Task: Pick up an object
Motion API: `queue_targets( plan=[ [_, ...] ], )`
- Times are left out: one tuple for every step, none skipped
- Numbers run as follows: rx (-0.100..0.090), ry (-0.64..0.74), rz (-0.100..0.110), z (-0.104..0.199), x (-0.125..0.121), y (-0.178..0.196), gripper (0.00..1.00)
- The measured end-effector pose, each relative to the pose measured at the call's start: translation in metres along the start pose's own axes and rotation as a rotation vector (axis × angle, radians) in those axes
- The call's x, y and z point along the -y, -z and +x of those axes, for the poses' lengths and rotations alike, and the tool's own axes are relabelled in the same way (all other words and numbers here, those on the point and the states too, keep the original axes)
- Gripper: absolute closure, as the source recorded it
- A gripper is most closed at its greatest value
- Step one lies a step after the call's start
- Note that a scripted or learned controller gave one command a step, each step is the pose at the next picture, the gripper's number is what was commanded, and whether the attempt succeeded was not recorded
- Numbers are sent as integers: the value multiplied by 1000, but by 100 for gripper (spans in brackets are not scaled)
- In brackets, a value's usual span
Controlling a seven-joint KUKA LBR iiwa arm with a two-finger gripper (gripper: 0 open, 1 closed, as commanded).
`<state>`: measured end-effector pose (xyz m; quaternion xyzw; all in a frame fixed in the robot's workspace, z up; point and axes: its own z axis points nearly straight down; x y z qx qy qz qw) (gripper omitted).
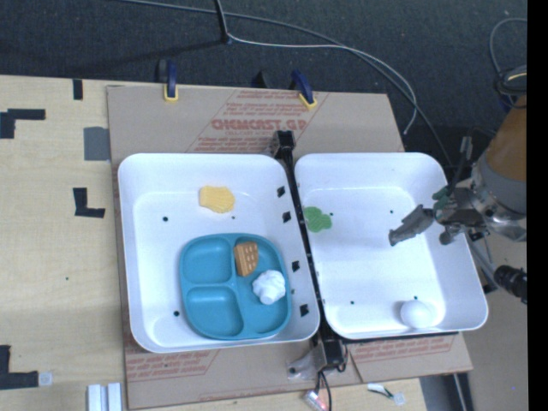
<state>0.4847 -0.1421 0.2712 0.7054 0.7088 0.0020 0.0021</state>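
The right bin (445, 187) holds a small green object (318, 220) by its left wall and a white ball (418, 313) near its front edge. My gripper (420, 236) hangs over the right side of this bin, open, its two dark fingers spread with nothing between them. It is well to the right of the green object and above the white ball. In the left bin (137, 195) lie a yellow piece (217, 199) and a blue divided tray (210, 306). The tray carries a brown waffle-like piece (246, 258) and a white crumpled object (270, 287).
A black divider (295, 221) with clips runs between the two bins. Both bins rest on a cardboard sheet (248, 122) held by blue and yellow clamps at the back. Cables cross the dark floor behind the bench.
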Motion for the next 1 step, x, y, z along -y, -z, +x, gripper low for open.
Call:
queue_targets(
  plan=[
    [-1, 1, 2, 43, -72, 53, 0]
  ],
)
